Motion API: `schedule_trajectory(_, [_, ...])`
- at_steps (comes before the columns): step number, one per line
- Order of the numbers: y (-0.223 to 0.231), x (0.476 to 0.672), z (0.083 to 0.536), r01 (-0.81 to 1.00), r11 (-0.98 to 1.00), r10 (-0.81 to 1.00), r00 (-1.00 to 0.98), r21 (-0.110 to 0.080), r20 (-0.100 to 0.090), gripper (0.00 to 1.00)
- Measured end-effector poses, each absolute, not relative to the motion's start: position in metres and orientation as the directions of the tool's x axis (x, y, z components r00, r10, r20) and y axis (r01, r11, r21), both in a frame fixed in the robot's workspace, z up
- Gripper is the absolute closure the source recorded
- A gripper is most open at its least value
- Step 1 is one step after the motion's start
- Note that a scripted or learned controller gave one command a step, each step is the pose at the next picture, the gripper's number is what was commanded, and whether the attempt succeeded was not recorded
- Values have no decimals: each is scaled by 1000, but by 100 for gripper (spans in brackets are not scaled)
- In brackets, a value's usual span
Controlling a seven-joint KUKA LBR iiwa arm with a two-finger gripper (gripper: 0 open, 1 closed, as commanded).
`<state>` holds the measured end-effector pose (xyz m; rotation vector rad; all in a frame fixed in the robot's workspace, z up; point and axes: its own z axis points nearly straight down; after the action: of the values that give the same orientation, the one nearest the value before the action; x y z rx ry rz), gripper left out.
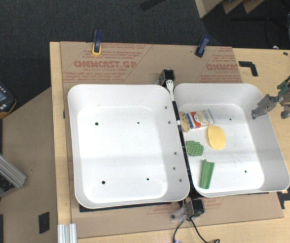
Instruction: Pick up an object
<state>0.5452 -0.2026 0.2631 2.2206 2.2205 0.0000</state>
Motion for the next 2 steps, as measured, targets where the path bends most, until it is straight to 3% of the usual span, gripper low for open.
schedule_trajectory(1, [-203, 546, 274, 1000, 0, 1000, 0, 4, -2, 100])
schedule_trajectory(2, [-151, 512, 373, 1000, 6, 1000, -6, 10, -1, 100])
